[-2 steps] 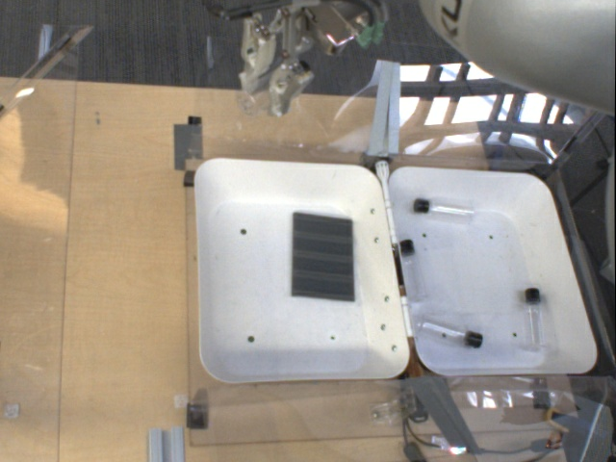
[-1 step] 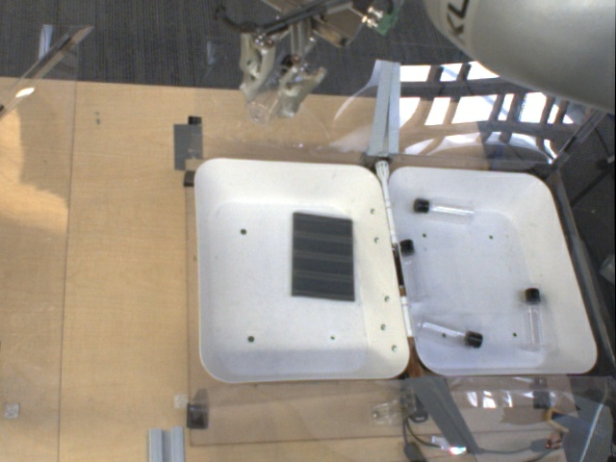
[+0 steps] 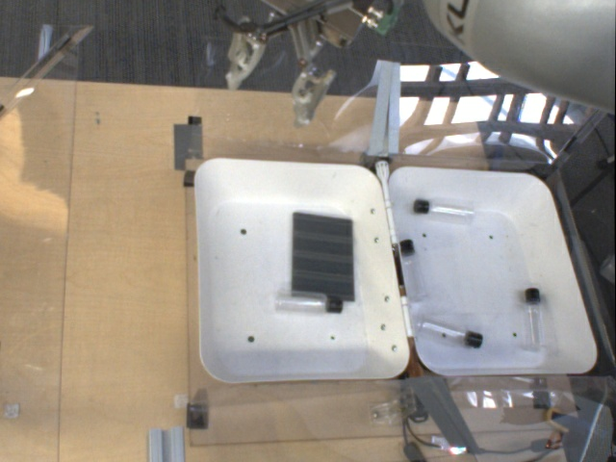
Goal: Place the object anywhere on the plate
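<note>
A dark ribbed rectangular plate (image 3: pixel 322 254) lies in the middle of the left bin (image 3: pixel 231 345). A clear tube with a black cap (image 3: pixel 310 304) lies across the plate's near edge, cap end to the right. My gripper (image 3: pixel 274 77) hangs high above the bench beyond the left bin's far rim, open, with nothing between its two pale fingers (image 3: pixel 313 92). It is well apart from the plate and the tubes.
The right bin (image 3: pixel 568 354) holds three more clear black-capped tubes (image 3: pixel 438 207) (image 3: pixel 450 334) (image 3: pixel 532 314), and a black cap (image 3: pixel 406 247) sits by the divider. A metal upright (image 3: pixel 385 109) stands behind the bins' junction. The arm's grey body fills the top right.
</note>
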`<state>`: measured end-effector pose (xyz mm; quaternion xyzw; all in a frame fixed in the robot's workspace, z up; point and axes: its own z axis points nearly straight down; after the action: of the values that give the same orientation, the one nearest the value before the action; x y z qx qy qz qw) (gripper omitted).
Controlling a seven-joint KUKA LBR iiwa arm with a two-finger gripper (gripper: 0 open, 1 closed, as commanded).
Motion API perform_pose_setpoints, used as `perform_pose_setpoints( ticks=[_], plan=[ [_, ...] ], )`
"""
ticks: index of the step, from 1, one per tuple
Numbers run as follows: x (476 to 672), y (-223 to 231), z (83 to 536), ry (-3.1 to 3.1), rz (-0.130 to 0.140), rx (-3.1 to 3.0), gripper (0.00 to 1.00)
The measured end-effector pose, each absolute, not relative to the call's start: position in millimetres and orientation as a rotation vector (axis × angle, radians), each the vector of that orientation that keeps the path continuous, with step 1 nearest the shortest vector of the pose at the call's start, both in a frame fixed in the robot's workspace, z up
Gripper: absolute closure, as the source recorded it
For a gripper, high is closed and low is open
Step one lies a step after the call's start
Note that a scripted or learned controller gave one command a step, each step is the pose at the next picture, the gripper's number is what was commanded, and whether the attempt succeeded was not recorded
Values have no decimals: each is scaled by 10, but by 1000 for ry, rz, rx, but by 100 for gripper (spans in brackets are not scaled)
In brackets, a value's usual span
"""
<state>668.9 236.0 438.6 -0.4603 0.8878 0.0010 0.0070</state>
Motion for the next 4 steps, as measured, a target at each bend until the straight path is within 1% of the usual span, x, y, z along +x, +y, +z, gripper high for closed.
perform_pose_setpoints(
  ticks=[1, 2, 3, 4],
  plan=[
    [6695, 2267, 2106, 2902, 4, -1183, 0],
    [6328, 2263, 1247, 3023, 4, -820, 0],
    [5063, 2379, 937, 3101, 12, -355, 0],
    [5482, 2378, 922, 3093, 17, 457, 0]
  ],
)
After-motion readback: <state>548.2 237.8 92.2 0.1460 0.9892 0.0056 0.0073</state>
